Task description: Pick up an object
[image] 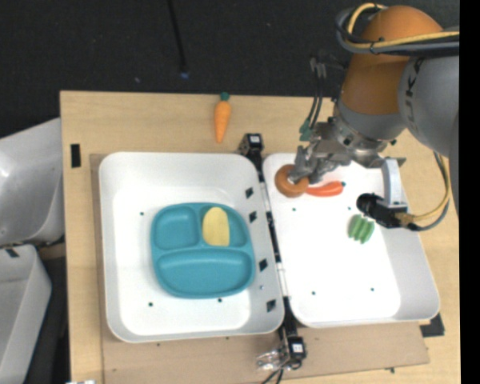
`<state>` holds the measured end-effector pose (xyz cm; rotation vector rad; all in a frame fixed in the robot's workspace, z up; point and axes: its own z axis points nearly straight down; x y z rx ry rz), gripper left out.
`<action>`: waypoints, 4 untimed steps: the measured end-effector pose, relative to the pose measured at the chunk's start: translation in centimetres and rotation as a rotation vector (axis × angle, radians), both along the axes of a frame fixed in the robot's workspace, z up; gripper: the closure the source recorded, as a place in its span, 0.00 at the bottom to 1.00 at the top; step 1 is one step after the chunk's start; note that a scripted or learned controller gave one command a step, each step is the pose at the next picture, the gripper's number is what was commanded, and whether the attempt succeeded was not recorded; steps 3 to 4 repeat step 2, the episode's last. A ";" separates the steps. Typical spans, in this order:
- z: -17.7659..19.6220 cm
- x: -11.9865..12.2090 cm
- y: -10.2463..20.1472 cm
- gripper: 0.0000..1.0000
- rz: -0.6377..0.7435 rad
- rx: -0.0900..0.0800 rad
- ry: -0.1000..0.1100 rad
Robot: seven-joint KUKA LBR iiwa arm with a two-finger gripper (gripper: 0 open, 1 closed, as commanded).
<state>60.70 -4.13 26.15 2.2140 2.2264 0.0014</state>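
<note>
My hand [302, 174] sits right over the brown ring-shaped doughnut toy [287, 182]; the red chilli [326, 188] lies at three o'clock. Its grip, I can't tell.

Bright even overhead light, soft shadows, slightly blurry.

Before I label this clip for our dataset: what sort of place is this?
Likely a robot lab's grasping bench: two white bins on a wooden board, toy food such as a carrot, and the gripper reaching in.

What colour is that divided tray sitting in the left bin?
Teal blue. The divided tray shows plainly in the camera view, with a pale yellow item in one compartment.
</note>
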 end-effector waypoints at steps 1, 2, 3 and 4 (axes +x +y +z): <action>-0.5 -0.1 6.2 1.00 0.001 0.001 0.003; -2.2 -0.4 11.1 1.00 0.000 0.000 0.004; -2.2 -0.4 11.1 1.00 0.000 0.000 0.004; -2.2 -0.4 11.1 1.00 0.000 0.000 0.004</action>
